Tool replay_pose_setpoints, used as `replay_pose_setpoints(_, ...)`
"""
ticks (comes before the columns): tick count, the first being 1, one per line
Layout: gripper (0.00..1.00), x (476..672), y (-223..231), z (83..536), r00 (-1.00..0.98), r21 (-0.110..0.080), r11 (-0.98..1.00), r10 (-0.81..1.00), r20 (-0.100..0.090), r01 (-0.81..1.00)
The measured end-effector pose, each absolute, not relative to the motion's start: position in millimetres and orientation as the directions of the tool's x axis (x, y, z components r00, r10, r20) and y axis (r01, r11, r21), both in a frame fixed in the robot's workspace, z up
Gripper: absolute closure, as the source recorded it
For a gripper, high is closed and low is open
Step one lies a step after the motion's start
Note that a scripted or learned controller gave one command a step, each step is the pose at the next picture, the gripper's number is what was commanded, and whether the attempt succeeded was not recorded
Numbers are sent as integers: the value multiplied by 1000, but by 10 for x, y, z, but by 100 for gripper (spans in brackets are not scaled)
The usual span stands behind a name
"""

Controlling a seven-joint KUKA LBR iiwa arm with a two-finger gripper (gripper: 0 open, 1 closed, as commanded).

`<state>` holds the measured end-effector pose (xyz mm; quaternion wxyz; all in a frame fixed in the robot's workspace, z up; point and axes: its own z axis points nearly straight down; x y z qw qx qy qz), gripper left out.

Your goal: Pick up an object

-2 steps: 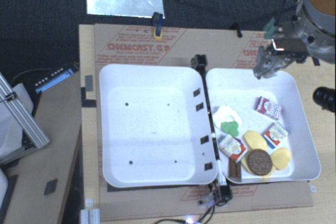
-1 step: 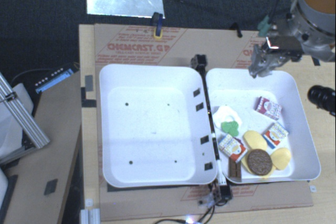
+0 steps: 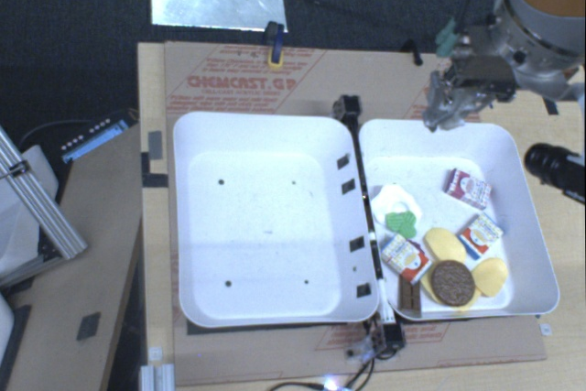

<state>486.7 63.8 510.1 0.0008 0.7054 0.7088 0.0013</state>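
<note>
I saw the gripper (image 3: 446, 116) hanging over the right bin's (image 3: 522, 162) far rim, w/ nothing between its fingers; whether released or clenched, I couldn't tell. Objects lay in the bin's near half: cookie (image 3: 452, 283), small cartons (image 3: 468, 189), green piece (image 3: 400, 222).

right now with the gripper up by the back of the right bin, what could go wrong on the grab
1. The items crowd the front of the right bin: the round brown cookie touches yellow pieces, so a grab may pinch two or slip.
2. The gripper hangs over the bin's rear rim, far from that pile; a straight descent likely closes on nothing.
</note>
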Motion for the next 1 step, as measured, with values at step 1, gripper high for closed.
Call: replay_pose_setpoints(1, 100, 4866, 646, 5026, -4, 2, 4, 1000, 0, 1000)
